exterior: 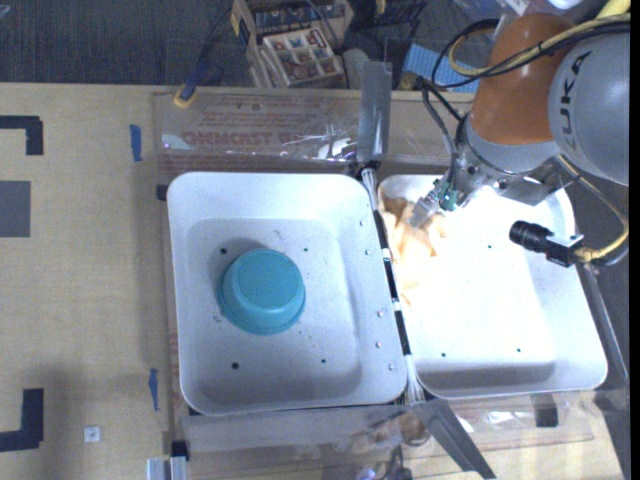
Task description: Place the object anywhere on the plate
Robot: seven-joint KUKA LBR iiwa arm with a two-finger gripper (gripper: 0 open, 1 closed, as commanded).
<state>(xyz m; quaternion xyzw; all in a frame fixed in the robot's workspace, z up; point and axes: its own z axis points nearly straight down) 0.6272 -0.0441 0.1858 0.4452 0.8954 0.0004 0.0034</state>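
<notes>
Two white bins sit side by side on a tan bench, with boxes and wires on the dark floor at the top of the frame. The left bin point(190, 208) has a blue plate point(262, 290) in it, a bit left of its middle. The plate looks like a small round dish turned upside down.

The right bin point(520, 358) is very bright, so it is hard to see things in it. Near its upper left corner there is a pale orange object point(412, 236), close to the wall between the bins. It looks soft or crumpled, but the glare hides its shape.

The arm point(530, 78) comes in from the upper right. Its gripper point(437, 206) points down and left, and its tip is right at the top of the object, maybe touching it. I cannot tell if the gripper is spread or pinched, or if it has got hold of anything.

I think this is the picking-up step. The object lies in the right bin, well apart from the plate. Next, the gripper needs a firm hold on the object. Then it must lift it over the wall and go left and down in the frame to the plate. Being so close to the wall could make the grab tricky.
</notes>
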